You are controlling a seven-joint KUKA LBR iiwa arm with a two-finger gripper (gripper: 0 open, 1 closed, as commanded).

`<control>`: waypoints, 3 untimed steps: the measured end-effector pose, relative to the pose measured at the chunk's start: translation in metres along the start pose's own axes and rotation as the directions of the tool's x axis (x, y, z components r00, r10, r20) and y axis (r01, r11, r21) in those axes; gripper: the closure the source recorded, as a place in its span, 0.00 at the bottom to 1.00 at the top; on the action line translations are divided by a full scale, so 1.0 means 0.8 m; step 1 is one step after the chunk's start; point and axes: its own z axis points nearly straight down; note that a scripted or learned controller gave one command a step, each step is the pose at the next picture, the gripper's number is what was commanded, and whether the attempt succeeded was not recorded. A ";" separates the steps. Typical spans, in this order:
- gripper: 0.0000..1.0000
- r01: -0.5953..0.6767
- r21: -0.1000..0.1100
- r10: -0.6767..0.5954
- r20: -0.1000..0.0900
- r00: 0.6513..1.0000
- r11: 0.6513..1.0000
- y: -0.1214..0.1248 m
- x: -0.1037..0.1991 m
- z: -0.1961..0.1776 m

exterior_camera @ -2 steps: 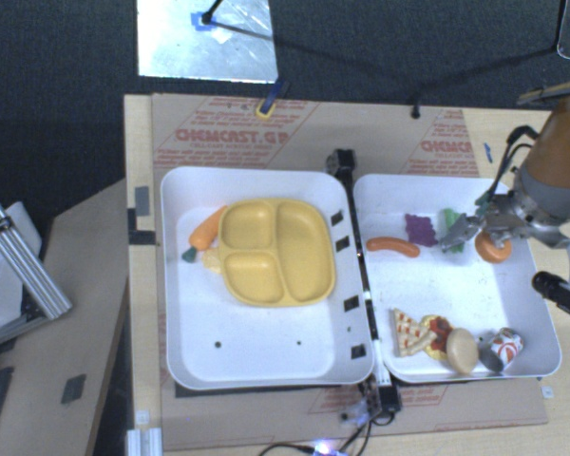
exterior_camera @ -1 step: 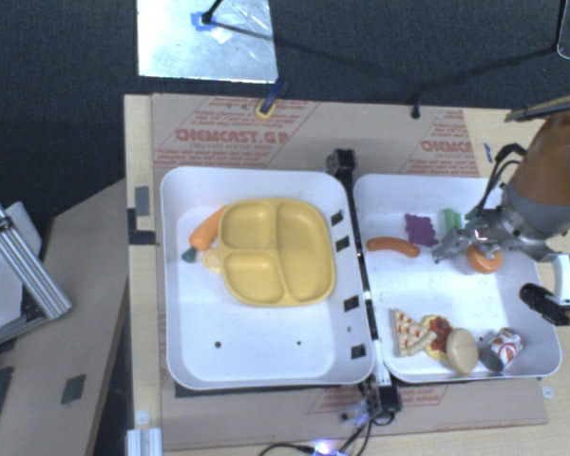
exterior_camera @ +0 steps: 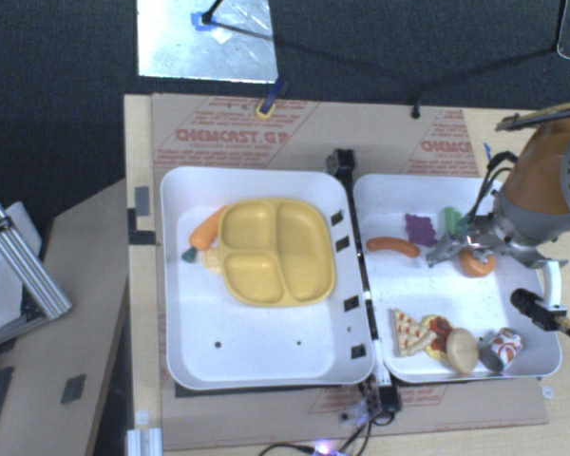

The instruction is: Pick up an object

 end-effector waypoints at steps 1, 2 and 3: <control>1.00 0.000 -0.001 0.000 0.000 1.000 1.000 0.000 0.000 -0.011; 1.00 -0.001 -0.001 0.001 0.001 1.000 1.000 0.002 -0.011 -0.070; 1.00 0.003 -0.001 -0.003 0.000 1.000 1.000 -0.002 -0.004 -0.130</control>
